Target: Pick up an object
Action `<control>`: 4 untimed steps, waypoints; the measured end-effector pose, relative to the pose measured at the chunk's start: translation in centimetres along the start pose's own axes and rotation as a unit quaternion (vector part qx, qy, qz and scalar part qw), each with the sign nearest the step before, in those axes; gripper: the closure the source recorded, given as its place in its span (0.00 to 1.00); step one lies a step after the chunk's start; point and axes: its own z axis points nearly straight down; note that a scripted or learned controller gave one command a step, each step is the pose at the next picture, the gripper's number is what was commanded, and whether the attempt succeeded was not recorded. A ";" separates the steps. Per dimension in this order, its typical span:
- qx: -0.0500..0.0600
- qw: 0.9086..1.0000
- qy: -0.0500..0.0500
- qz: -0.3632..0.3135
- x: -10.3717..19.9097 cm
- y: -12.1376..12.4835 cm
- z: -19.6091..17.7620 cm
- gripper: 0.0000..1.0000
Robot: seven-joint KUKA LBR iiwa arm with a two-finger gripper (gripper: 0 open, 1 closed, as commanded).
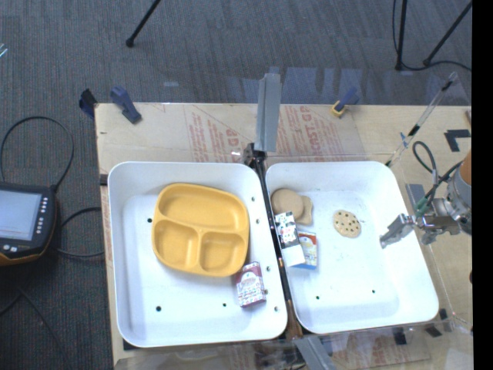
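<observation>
My gripper (398, 230) hangs over the right white bin's (385, 303) right edge; whether open, I cannot tell. Next I must approach the round spotted cookie (347, 223).

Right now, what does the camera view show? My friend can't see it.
The gripper hovers at the right bin's edge, near a cookie and small cartons. The left bin holds a yellow divided tray.
</observation>
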 end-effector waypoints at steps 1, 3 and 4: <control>0.001 1.000 0.000 -0.008 -0.7 6.2 4.2 0.00; -0.001 1.000 -0.001 -0.002 2.6 9.8 12.9 0.00; -0.003 1.000 -0.001 -0.003 2.6 10.0 11.6 1.00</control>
